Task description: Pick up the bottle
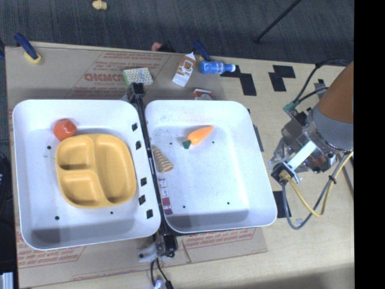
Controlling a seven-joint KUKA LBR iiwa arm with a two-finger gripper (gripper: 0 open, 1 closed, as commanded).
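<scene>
From the overhead camera view, you are at the very start: the gripper [287, 168] hangs over the counter [313, 245] just beyond the right bin's [255, 161] right wall, nothing in it. You cannot tell how it is set; the tip is a dark jumble of brackets and cable.

The bottle [213, 68], blue and lying on its side, sits on the counter beyond that bin's far rim, outside both bins. Your next move likely calls for a long reach across that bin's far right corner, then a descent.

Inside that bin lie a carrot [198, 135] and a ridged tan piece [161, 159], hard to identify.
</scene>
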